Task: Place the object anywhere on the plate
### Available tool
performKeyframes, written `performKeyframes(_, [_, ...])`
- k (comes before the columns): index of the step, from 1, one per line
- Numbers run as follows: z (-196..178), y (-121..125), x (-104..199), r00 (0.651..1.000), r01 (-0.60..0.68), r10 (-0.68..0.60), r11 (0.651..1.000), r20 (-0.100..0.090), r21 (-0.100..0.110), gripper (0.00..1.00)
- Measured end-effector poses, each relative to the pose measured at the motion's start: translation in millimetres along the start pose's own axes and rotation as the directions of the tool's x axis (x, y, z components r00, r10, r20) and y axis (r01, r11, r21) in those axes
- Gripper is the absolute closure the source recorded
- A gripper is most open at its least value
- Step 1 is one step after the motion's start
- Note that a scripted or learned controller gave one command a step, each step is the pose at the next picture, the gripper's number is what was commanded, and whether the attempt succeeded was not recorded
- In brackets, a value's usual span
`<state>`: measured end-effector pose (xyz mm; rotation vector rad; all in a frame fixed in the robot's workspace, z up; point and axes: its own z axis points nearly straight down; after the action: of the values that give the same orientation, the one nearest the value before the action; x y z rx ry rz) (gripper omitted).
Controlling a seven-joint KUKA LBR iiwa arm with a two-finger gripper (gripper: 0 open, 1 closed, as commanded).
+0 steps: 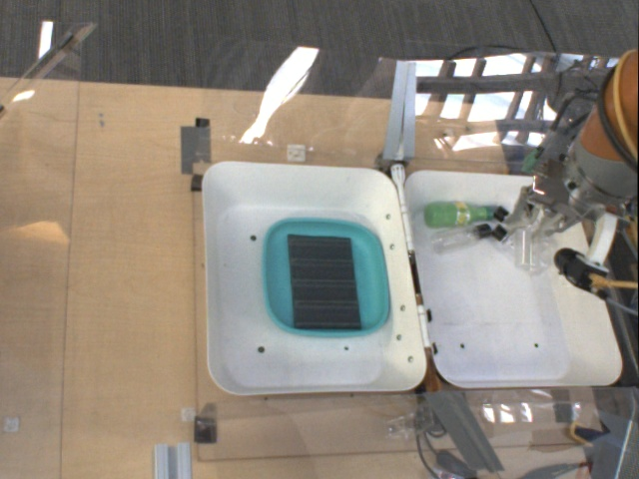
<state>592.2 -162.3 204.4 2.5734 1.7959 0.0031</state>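
Note:
A teal plate (374, 267) sits in the middle of the left bin (230, 347). A dark grey ribbed slab (324, 282) lies flat on the plate, upright along its length. A green bottle (454, 214) lies on its side at the far left corner of the right bin (519, 357). My gripper (519, 236) hangs over the far right part of the right bin, just right of the bottle's dark tip. I see nothing held in it.
A small black piece (489, 232) lies just below the bottle's tip, close to the gripper. A metal divider post (401, 108) rises behind the gap between the bins. Bare wooden bench (100, 267) stretches to the left.

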Motion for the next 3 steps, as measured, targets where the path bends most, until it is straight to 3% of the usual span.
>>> performKeyframes(1, [20,-73,81,0.994,0.111,-0.111,0.994,-0.002,0.001,1.0])
performKeyframes(2, [19,-134,145,0.939,0.343,-0.343,0.939,-0.003,0.0,1.0])
performKeyframes(3, [19,-134,145,0.939,0.343,-0.343,0.939,-0.003,0.0,0.0])
